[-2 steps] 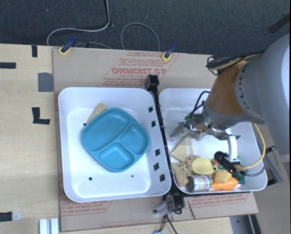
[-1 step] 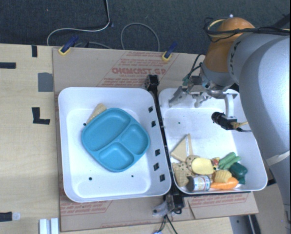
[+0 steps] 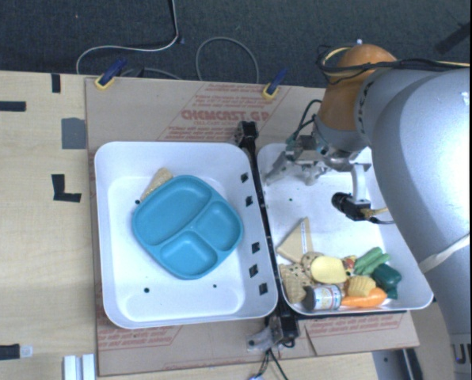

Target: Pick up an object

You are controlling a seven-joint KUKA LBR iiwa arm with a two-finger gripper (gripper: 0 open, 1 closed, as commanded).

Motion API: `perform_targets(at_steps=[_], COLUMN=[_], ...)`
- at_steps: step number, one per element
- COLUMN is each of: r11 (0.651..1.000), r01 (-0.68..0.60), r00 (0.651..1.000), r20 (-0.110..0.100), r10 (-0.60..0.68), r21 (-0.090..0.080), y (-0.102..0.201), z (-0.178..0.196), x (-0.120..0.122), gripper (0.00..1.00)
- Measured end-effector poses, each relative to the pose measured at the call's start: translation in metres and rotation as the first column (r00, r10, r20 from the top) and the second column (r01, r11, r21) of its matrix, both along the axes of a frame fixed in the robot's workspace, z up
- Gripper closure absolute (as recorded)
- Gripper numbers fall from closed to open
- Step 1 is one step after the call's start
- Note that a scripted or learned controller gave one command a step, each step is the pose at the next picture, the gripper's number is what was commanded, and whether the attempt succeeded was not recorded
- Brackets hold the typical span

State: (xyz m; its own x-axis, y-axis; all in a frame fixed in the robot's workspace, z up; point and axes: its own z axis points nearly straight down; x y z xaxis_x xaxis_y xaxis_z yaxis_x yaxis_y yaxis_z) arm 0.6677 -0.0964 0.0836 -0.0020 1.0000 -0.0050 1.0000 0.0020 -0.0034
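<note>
The toy food [image 3: 335, 279] lies heaped in the near corner of the right bin [image 3: 299, 200]: a yellow piece [image 3: 329, 269], an orange carrot [image 3: 364, 298], green pieces [image 3: 376, 266] and a small can [image 3: 325, 298], all touching, likely because the bin floor slopes. The gripper [image 3: 306, 158] hangs over that bin's far edge, well apart from the heap; finger spacing cannot be judged. The left bin [image 3: 113, 291] holds a blue divided plate [image 3: 188, 226].
</note>
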Motion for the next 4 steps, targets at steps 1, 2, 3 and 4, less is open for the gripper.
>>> perform_targets(at_steps=[1, 2, 3, 4], r11=[1.000, 1.000, 1.000, 1.000], r01=[0.000, -0.004, -0.003, -0.008], r00=[1.000, 1.000, 1.000, 1.000], r20=[0.004, 0.009, 0.005, 0.003], r10=[0.000, 0.003, 0.003, 0.008], r21=[0.007, 0.005, 0.006, 0.008], y=[0.050, 0.075, 0.128, 0.216], z=[0.106, 0.101, 0.100, 0.100], x=[-0.121, -0.026, 0.002, 0.000], gripper=[0.00, 0.00, 0.00, 0.00])
